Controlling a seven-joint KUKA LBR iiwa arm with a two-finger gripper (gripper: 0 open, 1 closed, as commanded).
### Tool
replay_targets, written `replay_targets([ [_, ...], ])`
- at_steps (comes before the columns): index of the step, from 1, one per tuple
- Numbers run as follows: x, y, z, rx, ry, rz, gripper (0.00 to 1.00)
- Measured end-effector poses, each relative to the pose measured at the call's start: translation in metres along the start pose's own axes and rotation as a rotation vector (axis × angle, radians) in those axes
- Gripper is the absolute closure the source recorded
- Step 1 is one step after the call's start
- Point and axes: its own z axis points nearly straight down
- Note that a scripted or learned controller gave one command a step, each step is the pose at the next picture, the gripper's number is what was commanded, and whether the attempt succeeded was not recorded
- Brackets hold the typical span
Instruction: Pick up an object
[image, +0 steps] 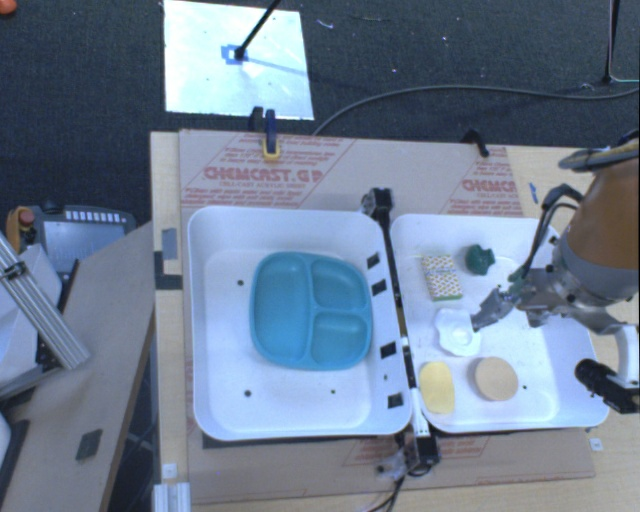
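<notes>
Gripper (486, 312): reaching in over the right bin (540, 412) from its outer side, tip low above the bin floor; whether it is apart or together I cannot tell, as the tip is a small dark blur; nothing can be seen held in it.
White piece (457, 330): the likeliest target; it lies just below and slightly inward of the tip, near touching; pale on a white floor, so its outline is faint.
Other candidates: a tan disc (495, 379) sits below the tip toward the front wall; a yellow piece (436, 387) lies below and further inward, by the divider; a speckled block (441, 276) is up and inward of the tip; a green lump (479, 259) is straight above it toward the rear wall.
Left bin (215, 400): holds a blue divided tray (308, 308), well apart from the tip across the divider; probably not this try's object.
Doing the step well: I judge the approach is not yet finished; centre the tip over one thing only, descend straight, and close low enough to catch the sides; the white piece looks shallow, so a shallow bite may slip off.
Hard to make out: the tip's shape; the white piece's form; the arm (605, 235) is cut off at the frame's side.
</notes>
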Motion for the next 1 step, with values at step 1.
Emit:
replay_targets([
  [1, 0.0003, 0.0024, -0.0053, -0.012, -0.002, -0.003, 0.0],
])
